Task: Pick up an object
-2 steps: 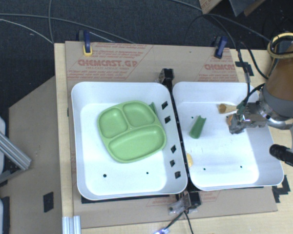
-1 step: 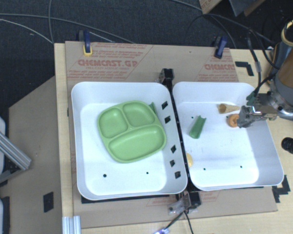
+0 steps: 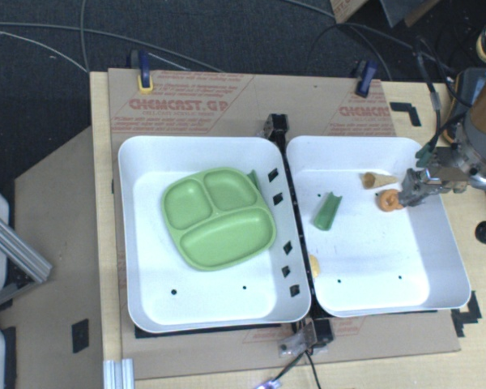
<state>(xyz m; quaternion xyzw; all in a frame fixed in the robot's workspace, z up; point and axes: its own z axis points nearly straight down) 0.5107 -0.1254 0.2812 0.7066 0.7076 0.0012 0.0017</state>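
In the right bin [image 3: 421, 286] lie a green block [image 3: 327, 211] at the left, a small tan piece [image 3: 370, 180] near the back, and a small orange object [image 3: 389, 201] toward the right wall. My gripper [image 3: 410, 188] reaches in from the right and hangs low, directly beside the orange object on its right, touching or nearly touching it. Whether the orange object sits inside its grasp is not discernible. The left bin [image 3: 146, 290] holds a green divided plate [image 3: 219, 217].
A black divider with clips [image 3: 285, 217] runs between the bins. A small yellow bit [image 3: 313, 267] lies at the right bin's left wall. The arm's wrist and cables [image 3: 470, 136] hang over the right bin's far right corner.
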